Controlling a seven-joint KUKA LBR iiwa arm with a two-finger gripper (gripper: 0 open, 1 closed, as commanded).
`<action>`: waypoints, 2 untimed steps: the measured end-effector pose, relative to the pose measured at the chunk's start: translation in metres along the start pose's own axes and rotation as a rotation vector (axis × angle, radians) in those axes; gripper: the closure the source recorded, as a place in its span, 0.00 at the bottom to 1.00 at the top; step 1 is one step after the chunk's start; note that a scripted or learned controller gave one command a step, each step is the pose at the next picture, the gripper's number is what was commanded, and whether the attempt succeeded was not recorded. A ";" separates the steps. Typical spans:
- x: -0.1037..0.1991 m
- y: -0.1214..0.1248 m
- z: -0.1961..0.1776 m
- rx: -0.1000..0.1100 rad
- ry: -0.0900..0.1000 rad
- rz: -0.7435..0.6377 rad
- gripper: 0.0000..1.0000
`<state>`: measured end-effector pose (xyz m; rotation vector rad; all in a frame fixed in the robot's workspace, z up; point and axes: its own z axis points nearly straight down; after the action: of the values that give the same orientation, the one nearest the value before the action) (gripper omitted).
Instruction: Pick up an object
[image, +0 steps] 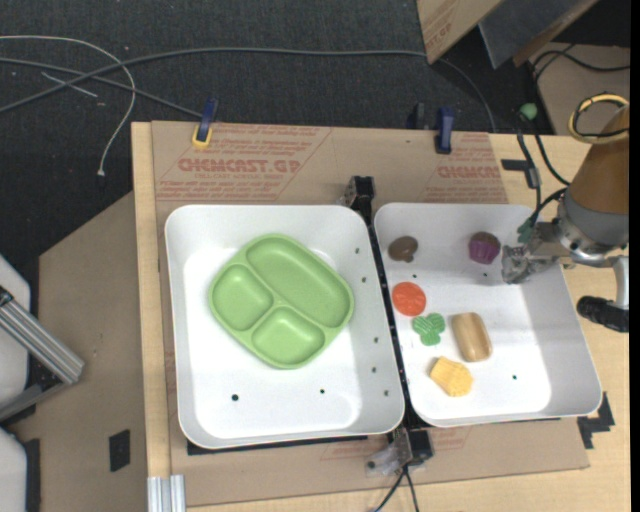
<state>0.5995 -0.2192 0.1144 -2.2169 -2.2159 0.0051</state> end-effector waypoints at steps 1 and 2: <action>0.001 0.000 0.031 -0.002 -0.001 -0.001 0.00; 0.000 0.001 0.017 -0.008 -0.002 -0.001 1.00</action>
<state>0.6007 -0.2187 0.0971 -2.2210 -2.2222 -0.0014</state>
